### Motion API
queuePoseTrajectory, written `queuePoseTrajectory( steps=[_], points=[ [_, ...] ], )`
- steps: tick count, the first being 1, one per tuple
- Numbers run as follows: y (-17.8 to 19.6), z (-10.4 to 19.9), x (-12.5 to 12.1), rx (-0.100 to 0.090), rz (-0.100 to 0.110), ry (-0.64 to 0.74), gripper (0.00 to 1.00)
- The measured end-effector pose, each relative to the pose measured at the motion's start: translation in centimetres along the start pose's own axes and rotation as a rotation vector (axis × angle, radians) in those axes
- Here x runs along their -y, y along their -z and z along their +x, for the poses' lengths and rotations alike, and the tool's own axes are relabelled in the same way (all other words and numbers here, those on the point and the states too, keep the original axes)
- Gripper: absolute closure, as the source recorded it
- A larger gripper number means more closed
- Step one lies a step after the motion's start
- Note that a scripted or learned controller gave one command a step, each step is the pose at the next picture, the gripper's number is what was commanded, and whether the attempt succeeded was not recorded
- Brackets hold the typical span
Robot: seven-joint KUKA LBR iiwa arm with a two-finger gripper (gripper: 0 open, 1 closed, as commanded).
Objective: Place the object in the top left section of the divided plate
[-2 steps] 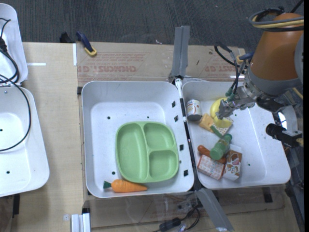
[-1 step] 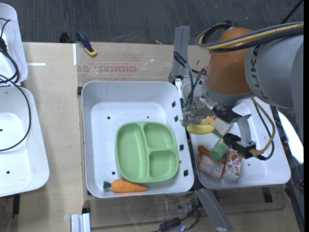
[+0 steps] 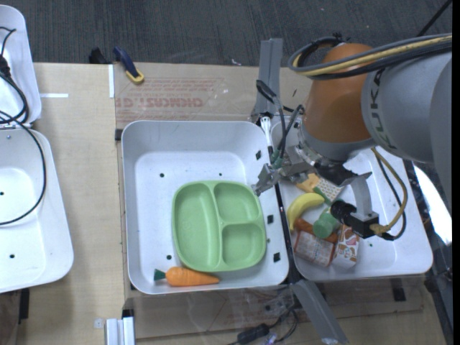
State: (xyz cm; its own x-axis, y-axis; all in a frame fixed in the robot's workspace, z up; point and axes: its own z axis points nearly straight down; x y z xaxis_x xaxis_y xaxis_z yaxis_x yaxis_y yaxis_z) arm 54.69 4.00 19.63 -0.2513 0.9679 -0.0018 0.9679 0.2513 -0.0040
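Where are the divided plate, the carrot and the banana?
divided plate (image 3: 215, 254): camera view, on its rim at the near edge.
carrot (image 3: 190, 277): camera view, on the middle of its orange body.
banana (image 3: 305, 204): camera view, on the middle of its yellow curve.

Divided plate (image 3: 219, 225) smooth matt plastic; bench (image 3: 79, 92) probably wood.

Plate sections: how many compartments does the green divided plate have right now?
3. The green divided plate has one long compartment on its left side, one at top right, and one at bottom right. It lies in the left bin, with nothing visible inside any compartment.
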Motion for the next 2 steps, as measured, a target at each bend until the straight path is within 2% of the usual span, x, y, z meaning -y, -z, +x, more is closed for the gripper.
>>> queuePoseTrajectory(
  steps=[1,2],
  points=[
    [0.7,-0.2,0.0,0.001,0.004,-0.004,1.0],
    [3.5,6.1,2.1,0.0,0.0,-0.075,1.0]
  ],
)
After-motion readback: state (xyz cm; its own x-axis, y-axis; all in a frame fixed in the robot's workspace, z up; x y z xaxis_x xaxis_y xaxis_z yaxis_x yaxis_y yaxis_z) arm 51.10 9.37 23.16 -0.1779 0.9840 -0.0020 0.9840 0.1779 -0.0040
